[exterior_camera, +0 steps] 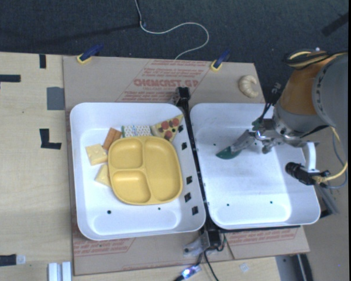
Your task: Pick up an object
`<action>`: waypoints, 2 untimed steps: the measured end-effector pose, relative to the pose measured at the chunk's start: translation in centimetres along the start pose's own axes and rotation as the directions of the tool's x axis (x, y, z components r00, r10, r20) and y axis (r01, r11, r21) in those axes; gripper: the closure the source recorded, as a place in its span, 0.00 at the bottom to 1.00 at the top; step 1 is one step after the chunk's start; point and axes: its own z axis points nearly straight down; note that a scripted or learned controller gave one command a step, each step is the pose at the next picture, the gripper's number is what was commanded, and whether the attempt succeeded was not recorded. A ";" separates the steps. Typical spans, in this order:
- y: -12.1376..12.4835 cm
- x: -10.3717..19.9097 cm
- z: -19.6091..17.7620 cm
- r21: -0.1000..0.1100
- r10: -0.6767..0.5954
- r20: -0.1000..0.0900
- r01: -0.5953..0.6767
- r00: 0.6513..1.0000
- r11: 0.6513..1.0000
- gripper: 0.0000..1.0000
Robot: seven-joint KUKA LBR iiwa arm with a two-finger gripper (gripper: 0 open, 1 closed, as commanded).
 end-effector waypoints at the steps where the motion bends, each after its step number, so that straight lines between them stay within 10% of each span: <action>1: 0.3 0.1 2.0 -0.007 -0.002 -0.004 0.002 1.000 1.000 0.00; 2: 0.1 0.1 1.5 -0.008 -0.001 0.001 0.001 1.000 1.000 1.00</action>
